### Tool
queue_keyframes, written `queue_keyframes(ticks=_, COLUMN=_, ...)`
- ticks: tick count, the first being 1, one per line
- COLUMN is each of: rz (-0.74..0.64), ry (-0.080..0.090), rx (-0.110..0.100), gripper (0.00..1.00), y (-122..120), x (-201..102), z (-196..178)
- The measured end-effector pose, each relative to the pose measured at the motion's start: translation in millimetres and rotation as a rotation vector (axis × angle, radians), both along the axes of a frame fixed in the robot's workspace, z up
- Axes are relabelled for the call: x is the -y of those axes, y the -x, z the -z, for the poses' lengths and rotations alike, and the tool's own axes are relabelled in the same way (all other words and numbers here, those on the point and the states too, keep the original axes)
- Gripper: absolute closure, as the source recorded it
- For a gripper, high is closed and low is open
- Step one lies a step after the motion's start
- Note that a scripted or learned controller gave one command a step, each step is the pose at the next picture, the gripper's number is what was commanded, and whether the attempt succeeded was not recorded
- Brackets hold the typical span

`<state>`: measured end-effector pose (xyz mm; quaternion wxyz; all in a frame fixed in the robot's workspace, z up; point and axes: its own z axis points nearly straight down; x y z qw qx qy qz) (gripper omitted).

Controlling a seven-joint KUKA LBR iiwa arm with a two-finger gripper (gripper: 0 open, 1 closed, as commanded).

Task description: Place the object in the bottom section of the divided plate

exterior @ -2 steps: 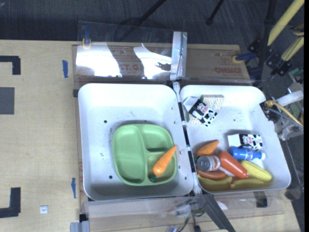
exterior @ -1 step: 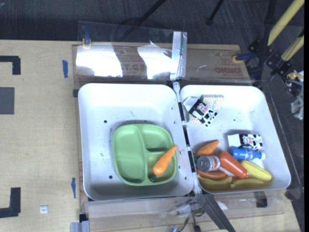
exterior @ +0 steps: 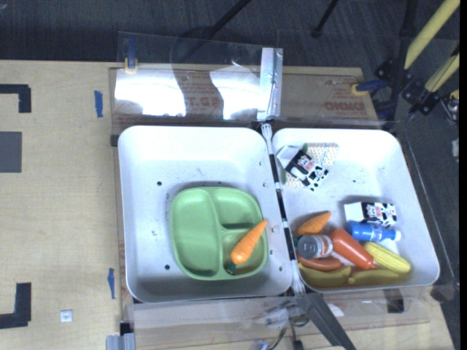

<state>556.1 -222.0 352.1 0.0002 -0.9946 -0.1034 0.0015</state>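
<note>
Hand: state cannot be told.
Toy carrot (exterior: 249,242): tilted, in the lower right section of the divided plate, tip over its rim.
Divided plate (exterior: 197,228): green, left bin (exterior: 146,166).
Right bin (exterior: 379,159): toy foods heaped at the bench's near edge.

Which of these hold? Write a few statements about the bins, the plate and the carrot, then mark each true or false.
1. The green divided plate sits in the left bin. True.
2. The carrot lies in the right bin. False: it rests on the plate.
3. A corn cob lies in the right bin. True.
4. The plate is blue. False: it is green.
</note>
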Motion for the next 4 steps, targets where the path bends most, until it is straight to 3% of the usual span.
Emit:
queue_keyframes(ticks=1, rz=-0.058, ry=0.001, rx=0.0, gripper=1.0, y=-1, x=-27, z=-76)
queue_keyframes(ticks=2, rz=-0.001, ry=-0.001, rx=-0.002, gripper=1.0, y=-13, x=-41, z=44)
queue_keyframes(ticks=3, rz=0.001, ry=0.0, rx=0.0, gripper=1.0, y=-49, x=1, z=22)
queue_keyframes(ticks=4, rz=-0.006, ry=0.002, rx=-0.002, gripper=1.0, y=-50, x=-1, z=13)
